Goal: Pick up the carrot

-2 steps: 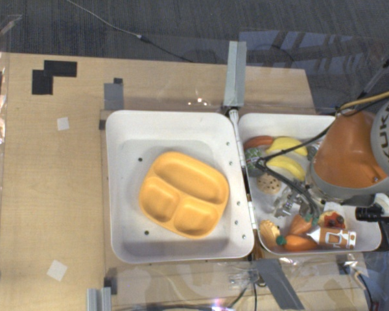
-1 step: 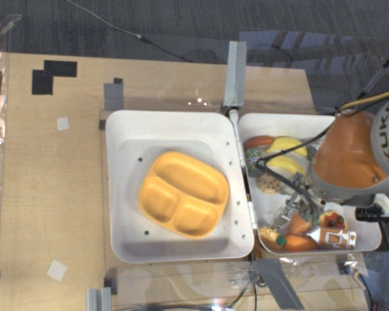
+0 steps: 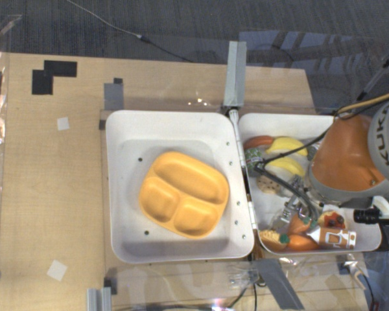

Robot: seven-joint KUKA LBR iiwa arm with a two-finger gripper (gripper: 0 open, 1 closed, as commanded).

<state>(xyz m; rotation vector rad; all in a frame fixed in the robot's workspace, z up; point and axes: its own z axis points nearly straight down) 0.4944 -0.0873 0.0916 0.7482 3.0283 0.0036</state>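
The arm [image 3: 369,148] reaches in from the right, its orange band a broad dome on the near side and grey casing behind it at the right edge. Below the band the grey wrist [image 3: 330,193] narrows and points down and to the left. The gripper [image 3: 290,216] hangs low at its end, dark cables looping along it toward the upper left.

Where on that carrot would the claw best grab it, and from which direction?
Likely across the orange body of the carrot, coming from above. It lies flat along the right bin's near rim, green top pointing left, crowded by the bottle. The gripper hangs just above it.
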